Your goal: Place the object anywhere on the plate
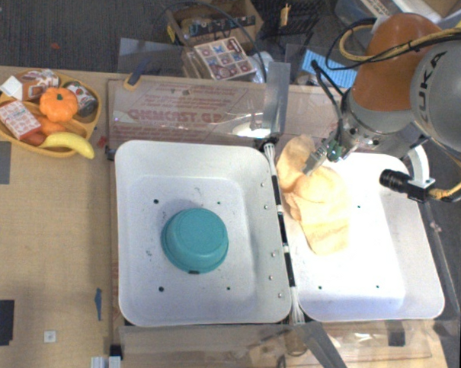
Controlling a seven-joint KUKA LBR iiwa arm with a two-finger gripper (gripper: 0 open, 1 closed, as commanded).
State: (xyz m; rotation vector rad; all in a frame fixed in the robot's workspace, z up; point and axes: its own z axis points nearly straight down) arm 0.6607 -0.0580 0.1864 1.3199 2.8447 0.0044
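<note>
A pale yellow, crumpled soft object [321, 206] lies at the left side of the right bin [387, 262], its upper part lapping against the bin's left wall. The teal round plate [196, 240] sits near the middle of the left bin [139, 183]. My gripper [315, 163] comes down from the upper right, and its tip rests at the top of the yellow object, touching or just above it. The arm's grey wrist and orange band [393, 42] hang over the right bin's back edge.
A yellow dish of toy food [47, 114] stands on the bench at the far left. A clear plastic sheet [188, 113] lies behind the left bin. A black connector with cable [402, 181] juts over the right bin's right side.
</note>
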